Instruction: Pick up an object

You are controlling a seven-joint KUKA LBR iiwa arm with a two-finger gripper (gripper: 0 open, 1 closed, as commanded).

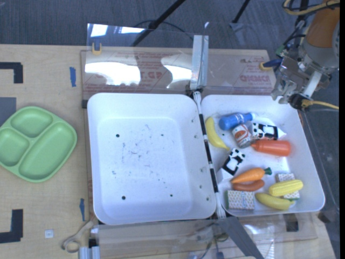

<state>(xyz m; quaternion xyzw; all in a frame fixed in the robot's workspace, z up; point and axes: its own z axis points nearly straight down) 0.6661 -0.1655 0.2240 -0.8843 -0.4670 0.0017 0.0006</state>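
Note:
The right bin [315,190] holds several toys: a blue bottle [235,120], a small can [243,136], a black-and-white cow-patterned piece [268,130], an orange-red pepper [272,147], a banana [215,134], a black-and-white block [233,162], a carrot [250,175], a corn cob [286,188] and a second banana [273,200]. My gripper [287,98] hangs above the bin's far right corner, apart from every toy. Its fingers look open with nothing between them.
The left bin [145,150] lies beside the right one, with a hinge strip between them. A green divided plate [35,143] rests on the bench at far left. A clear panel [140,63] stands behind the bins. A yellow cable [323,106] trails from the wrist.

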